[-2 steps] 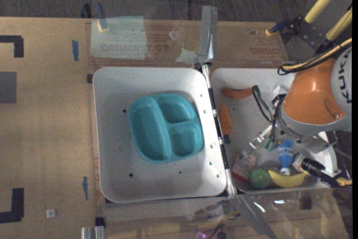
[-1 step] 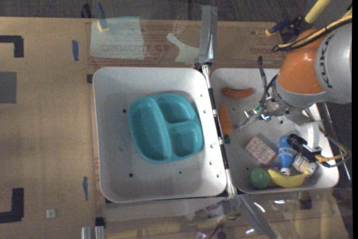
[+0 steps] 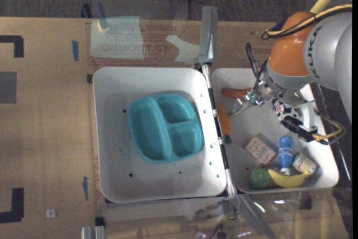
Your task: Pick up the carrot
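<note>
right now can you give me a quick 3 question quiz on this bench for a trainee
1. True or false: the carrot lies in the left bin.
2. What sits in the left bin? A) teal divided plate B) banana C) blue bottle
3. Which round green item touches the banana's left end in the right bin?

Key
1. False: it lies in the right bin, along its left wall.
2. A
3. The lime. The gripper hovers to the carrot's upper right, near a red sausage.
</note>
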{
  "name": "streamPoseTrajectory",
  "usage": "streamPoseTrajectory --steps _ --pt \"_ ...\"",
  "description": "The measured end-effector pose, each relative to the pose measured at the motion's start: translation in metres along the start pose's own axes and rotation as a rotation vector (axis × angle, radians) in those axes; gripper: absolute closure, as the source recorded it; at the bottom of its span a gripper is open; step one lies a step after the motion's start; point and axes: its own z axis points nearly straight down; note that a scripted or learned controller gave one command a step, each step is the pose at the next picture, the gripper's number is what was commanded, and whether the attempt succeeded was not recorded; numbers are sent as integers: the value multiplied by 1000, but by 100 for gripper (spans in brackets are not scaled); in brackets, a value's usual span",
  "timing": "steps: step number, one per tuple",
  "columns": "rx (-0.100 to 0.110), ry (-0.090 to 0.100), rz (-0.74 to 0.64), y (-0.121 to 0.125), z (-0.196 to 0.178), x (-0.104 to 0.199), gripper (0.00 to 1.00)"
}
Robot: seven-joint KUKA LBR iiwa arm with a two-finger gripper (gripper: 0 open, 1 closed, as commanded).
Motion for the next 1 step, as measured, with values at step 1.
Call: streamPoseTrajectory --steps 1 --pt "0 1 50 -46 -1 23 0"
